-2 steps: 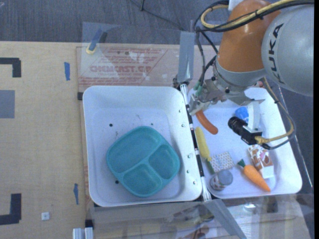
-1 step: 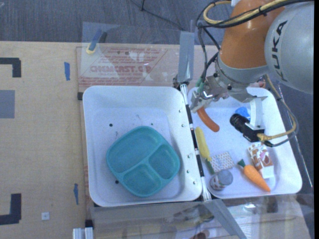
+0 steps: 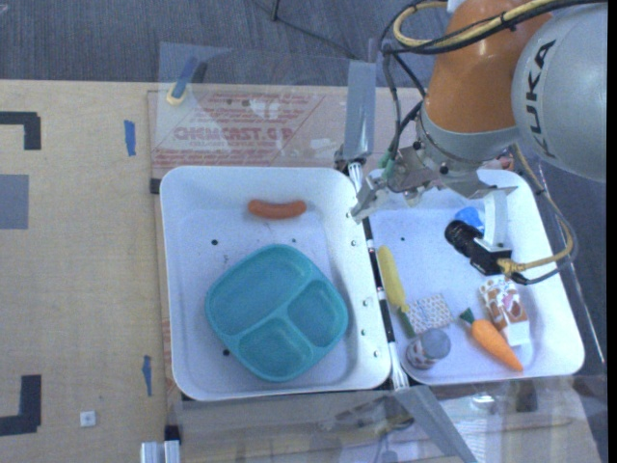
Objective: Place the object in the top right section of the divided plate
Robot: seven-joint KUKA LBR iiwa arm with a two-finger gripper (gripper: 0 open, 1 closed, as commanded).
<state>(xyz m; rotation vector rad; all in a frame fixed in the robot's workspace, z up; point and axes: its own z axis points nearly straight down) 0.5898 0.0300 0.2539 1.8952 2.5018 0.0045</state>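
A teal divided plate (image 3: 277,312) with three sections lies in the left bin (image 3: 183,258), towards its front. A small orange-red sausage (image 3: 277,208) rests on the bin floor behind the plate, apart from it. My gripper (image 3: 369,201) hangs over the wall between the two bins, near their back edge, to the right of the sausage. I see nothing held in it. A yellow corn cob (image 3: 389,276) lies just in front of the gripper, along the left side of the right bin (image 3: 549,345).
The right bin also holds a patterned square (image 3: 429,311), a grey round thing (image 3: 428,347), a carrot (image 3: 495,344), a small printed packet (image 3: 505,306) and a blue thing (image 3: 470,217) under the arm. A clear sheet (image 3: 251,123) lies behind the left bin.
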